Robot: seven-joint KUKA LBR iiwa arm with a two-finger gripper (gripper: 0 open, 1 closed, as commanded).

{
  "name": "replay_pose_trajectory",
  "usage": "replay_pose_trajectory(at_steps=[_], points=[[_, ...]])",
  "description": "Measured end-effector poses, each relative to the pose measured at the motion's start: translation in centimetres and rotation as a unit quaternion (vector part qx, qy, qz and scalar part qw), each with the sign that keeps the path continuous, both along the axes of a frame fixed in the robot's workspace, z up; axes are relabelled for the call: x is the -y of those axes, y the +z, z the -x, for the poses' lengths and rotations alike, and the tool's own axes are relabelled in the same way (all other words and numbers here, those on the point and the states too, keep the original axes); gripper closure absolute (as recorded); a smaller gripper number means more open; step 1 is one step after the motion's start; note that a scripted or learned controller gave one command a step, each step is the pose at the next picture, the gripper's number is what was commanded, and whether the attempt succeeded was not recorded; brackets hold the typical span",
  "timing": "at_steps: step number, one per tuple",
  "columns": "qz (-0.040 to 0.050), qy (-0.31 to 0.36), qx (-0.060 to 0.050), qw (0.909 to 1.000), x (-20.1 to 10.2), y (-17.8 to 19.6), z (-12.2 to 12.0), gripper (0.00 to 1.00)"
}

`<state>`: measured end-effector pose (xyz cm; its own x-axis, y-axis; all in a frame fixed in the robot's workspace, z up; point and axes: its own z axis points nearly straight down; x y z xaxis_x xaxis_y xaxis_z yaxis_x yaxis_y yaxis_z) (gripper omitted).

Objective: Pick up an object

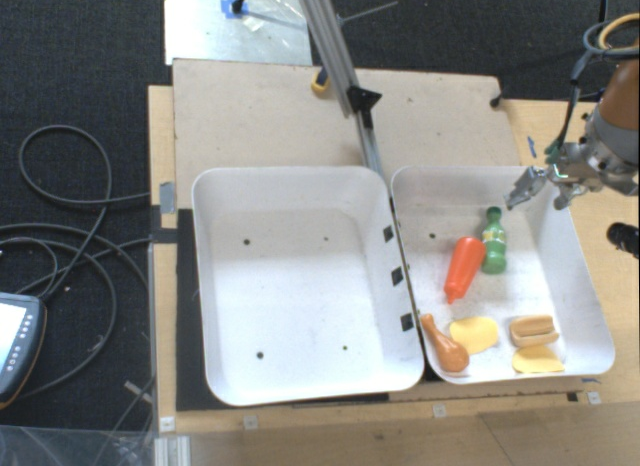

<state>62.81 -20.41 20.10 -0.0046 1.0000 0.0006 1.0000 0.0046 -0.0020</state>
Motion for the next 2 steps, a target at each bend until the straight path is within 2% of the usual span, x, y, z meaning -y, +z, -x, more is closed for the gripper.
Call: replay_pose_trajectory(at_steps=[1,2], points=[[0.0009,0.001,0.002,1.0000,0.0,0.3,-0.1,0.00],[0.0005,0.001,0.001,1.0000,-0.2,-3.9,-0.5,0.00]])
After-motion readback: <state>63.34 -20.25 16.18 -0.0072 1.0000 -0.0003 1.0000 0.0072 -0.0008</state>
